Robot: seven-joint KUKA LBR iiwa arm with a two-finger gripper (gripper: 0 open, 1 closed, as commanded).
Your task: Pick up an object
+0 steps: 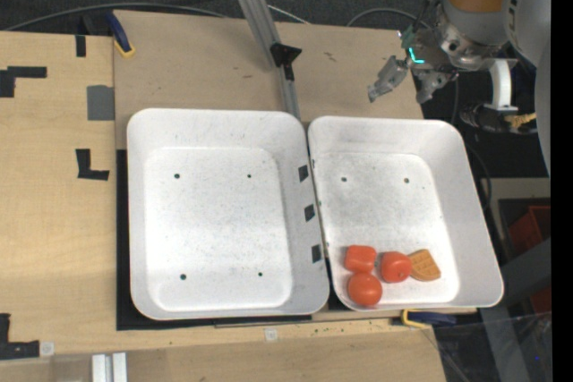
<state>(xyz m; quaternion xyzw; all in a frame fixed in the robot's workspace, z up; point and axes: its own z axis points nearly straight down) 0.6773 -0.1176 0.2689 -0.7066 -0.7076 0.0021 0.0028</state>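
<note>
We are hovering our hand (407, 83) above the bench, beyond the right bin's (448, 139) far rim, fingers spread and holding nothing. The red pieces (376, 268) are lying well below us in the near corner, so we judge reaching down comes next.

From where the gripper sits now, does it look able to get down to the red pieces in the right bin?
Probably yes. The gripper hangs above the right bin's far edge, and nothing covers the red pieces beside the orange piece.
</note>
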